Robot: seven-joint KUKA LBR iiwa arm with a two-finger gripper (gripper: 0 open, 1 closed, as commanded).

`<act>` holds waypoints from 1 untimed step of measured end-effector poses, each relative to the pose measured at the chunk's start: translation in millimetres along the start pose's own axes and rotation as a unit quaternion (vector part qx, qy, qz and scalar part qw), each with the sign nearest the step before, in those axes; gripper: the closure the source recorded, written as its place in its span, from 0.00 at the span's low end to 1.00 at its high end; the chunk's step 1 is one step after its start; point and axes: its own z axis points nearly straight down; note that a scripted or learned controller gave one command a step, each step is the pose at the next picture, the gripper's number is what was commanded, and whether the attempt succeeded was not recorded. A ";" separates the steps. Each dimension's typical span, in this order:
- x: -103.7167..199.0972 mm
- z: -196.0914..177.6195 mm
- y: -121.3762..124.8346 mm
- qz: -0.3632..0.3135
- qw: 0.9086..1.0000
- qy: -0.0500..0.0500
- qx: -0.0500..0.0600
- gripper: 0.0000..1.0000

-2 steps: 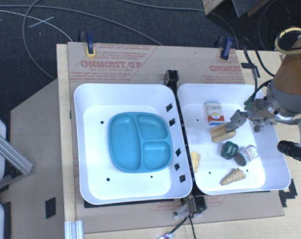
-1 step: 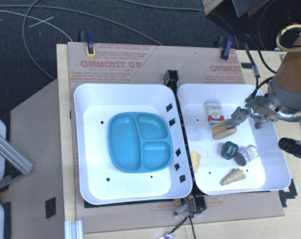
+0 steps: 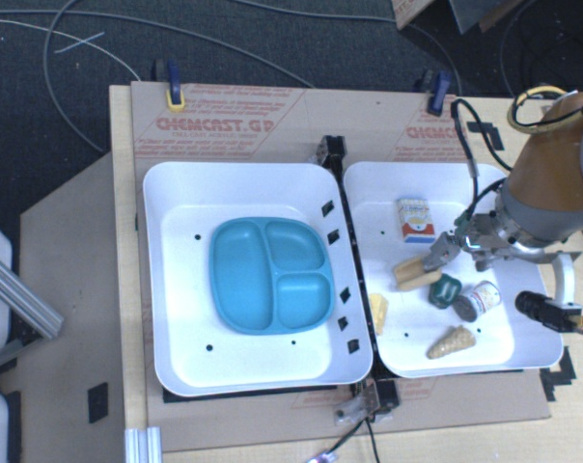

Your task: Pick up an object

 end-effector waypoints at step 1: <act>0.4 52.5 -0.1 0.000 1.000 0.000 -0.002 0.00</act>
